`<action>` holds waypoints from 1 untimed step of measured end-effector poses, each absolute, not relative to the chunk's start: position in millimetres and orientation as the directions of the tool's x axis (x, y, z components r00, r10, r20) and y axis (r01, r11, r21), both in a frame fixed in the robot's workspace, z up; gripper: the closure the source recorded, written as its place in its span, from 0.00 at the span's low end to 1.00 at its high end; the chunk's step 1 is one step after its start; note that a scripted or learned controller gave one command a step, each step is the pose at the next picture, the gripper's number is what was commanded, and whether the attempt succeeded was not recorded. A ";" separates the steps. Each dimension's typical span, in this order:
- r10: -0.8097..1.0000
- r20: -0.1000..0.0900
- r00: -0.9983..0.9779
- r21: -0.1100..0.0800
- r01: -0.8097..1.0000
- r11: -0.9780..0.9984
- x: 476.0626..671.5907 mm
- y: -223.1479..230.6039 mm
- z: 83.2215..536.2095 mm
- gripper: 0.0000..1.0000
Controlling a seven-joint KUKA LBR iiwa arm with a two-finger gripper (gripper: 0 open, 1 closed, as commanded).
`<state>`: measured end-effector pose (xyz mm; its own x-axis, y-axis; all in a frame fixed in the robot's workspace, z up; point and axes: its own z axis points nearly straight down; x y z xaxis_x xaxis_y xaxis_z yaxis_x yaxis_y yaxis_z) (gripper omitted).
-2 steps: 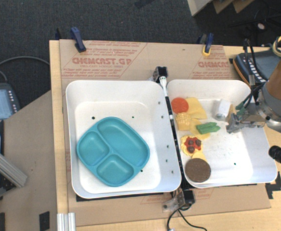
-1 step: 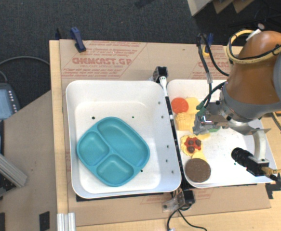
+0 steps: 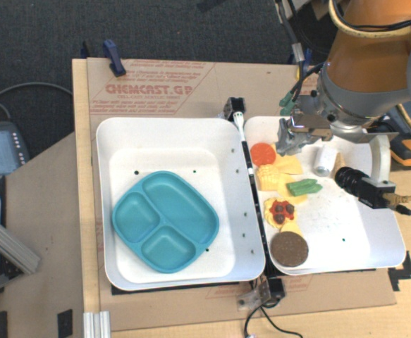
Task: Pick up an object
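Note:
My gripper (image 3: 290, 141) hangs over the far left part of the right bin (image 3: 374, 248), just above and to the right of an orange-red disc (image 3: 264, 153). A yellow wedge (image 3: 278, 174) lies right below the gripper. Beside it rests a green piece (image 3: 304, 186). Nearer the front sit a yellow piece topped with red berries (image 3: 282, 212) and a brown round disc (image 3: 290, 249). A small white cylinder (image 3: 325, 160) stands to the gripper's right. I see nothing held in the gripper.
The left bin (image 3: 113, 146) holds a teal divided plate (image 3: 165, 220). A black clip (image 3: 233, 107) sits at the far end of the wall between the bins. The arm's body covers the right bin's far right corner.

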<state>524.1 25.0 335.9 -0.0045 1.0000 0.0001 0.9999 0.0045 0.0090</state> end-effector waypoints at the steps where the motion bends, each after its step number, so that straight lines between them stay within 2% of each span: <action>1: 1.000 -0.001 -0.002 0.003 1.000 0.002 522.8 23.2 342.0 1.00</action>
